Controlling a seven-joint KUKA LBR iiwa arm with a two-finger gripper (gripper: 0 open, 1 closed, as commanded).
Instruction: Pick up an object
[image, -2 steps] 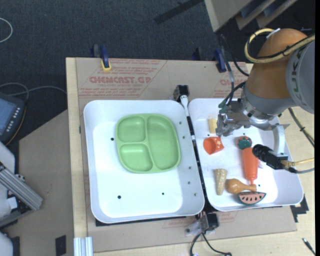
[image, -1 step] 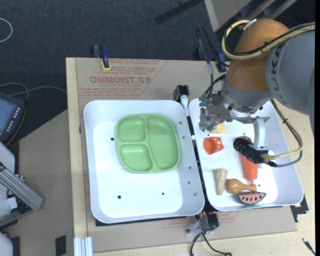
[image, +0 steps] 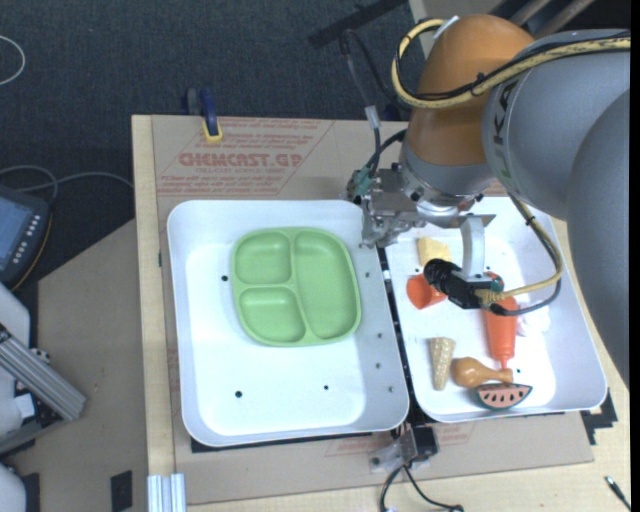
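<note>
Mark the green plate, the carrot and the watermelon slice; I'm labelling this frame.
green plate (image: 297, 286): camera view, its middle.
carrot (image: 502, 338): camera view, middle of its body.
watermelon slice (image: 503, 397): camera view, red flesh.

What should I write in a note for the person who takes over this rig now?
Gripper: above the far corner of the right bin, beside the left bin; no object seen in it.
In the right bin: cheese wedge, red piece, cone, carrot, drumstick, watermelon slice.
In the left bin: green divided plate.
Done: nothing picked yet. Left: grasp and lift one object.
</note>
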